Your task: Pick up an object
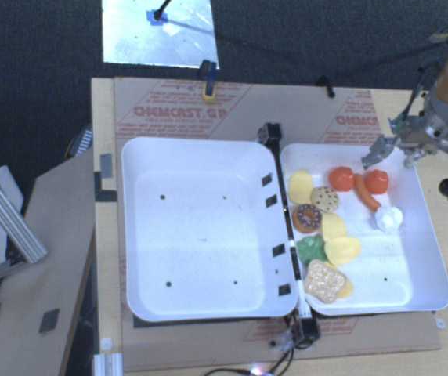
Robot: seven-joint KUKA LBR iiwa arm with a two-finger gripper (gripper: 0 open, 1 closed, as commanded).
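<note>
The right bin (400, 276) holds several toy foods. Near its back lie two red tomatoes (341, 178) (376, 181) with an orange carrot (365, 193) between them. A chocolate-chip cookie (325, 200), a donut (306, 218), a lemon (343, 249) and a slice of toast (324, 281) lie along its left side. A white crumpled piece (388, 218) rests to the right. My gripper (392, 153) hangs over the bin's back edge, just above the tomatoes, open, with nothing between its fingers.
The left bin (200, 233) lies beside the right one, with a black hinge strip (283, 210) between them. A green piece (312, 248) and yellow pieces (300, 185) crowd the right bin's left half. A yellow-and-blue clamp (207, 81) stands behind the bins.
</note>
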